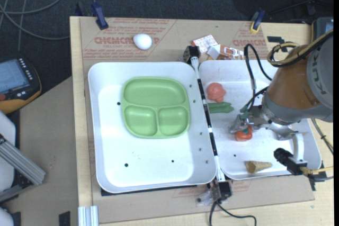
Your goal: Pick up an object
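Camera view, near to far: a tan cone [258, 166] lies by the near wall of the right bin [312, 159]. Just beyond it the pincer [242, 127] sits low over a small red-orange toy [243, 135], touching it; whether its tips are apart or together I cannot tell. Farther on lie a green piece [220, 108], then a pink ball [215, 92]. A green divided plate [156, 107] rests in the left bin [106, 166]. A white egg [142, 41] lies on the counter [85, 50] beyond.
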Tool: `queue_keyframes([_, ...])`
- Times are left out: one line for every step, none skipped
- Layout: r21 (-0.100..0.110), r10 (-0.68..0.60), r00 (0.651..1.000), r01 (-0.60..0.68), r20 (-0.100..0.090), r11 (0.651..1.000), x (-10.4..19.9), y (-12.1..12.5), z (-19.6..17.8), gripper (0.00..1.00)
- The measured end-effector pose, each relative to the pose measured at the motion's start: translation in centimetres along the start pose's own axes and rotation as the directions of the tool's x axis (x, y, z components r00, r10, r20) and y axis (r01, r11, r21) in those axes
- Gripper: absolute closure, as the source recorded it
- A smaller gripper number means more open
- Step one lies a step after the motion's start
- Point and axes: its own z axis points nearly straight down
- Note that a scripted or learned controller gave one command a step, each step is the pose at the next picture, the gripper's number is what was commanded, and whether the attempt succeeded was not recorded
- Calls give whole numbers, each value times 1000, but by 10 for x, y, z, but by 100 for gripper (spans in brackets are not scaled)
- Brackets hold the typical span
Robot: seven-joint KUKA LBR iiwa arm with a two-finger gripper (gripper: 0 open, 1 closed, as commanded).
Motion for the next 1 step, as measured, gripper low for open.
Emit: queue_keyframes([3, -3, 1000, 3, -1, 1000, 72, 1, -90, 100])
